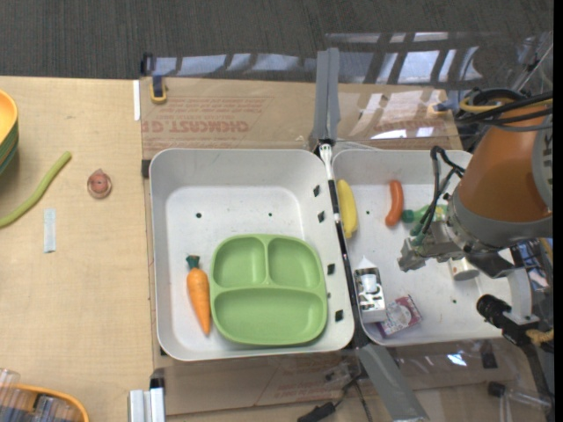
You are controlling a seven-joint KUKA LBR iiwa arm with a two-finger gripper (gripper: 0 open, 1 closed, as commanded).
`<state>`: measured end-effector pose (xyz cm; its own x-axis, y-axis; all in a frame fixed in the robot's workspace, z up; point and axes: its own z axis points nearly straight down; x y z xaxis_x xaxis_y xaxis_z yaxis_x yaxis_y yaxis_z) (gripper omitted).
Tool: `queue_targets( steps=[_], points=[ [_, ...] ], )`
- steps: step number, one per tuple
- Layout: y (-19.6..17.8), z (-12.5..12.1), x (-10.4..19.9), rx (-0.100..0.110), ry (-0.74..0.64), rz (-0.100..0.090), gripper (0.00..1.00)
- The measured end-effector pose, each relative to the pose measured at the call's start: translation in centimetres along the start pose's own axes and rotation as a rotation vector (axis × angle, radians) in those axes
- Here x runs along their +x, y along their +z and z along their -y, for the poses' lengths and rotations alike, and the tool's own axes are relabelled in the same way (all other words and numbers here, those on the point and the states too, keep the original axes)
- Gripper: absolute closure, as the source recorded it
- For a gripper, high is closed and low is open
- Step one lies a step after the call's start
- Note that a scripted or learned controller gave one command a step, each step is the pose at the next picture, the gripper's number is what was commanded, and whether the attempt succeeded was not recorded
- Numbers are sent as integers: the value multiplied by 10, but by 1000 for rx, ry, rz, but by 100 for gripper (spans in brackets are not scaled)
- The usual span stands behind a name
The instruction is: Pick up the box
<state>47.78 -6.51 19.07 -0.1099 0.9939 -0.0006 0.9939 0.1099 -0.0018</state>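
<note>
arm [501,183] hides much of the right bin [387,161]; bowl [5,139] cut off at left

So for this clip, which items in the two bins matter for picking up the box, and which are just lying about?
For the job:
- box, right bin, against its left wall
- gripper, over the right bin

Lying about:
- banana
- red sausage
- pink packet
- green divided plate
- carrot

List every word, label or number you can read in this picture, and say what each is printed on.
Red lettering on the cardboard sheet behind the bins: upside down and mirrored, blurred, not reliably readable.
Dark print on the small white box in the right bin: too small to read.
</note>
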Motion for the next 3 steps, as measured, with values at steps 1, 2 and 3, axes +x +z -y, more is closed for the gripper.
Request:
queue_targets(
  steps=[1,2,3],
  points=[
    [0,1,-7,2,-185,0,0],
    [0,1,-2,0,218,1,0],
    [0,-22,8,1,16,1,0]
  ],
)
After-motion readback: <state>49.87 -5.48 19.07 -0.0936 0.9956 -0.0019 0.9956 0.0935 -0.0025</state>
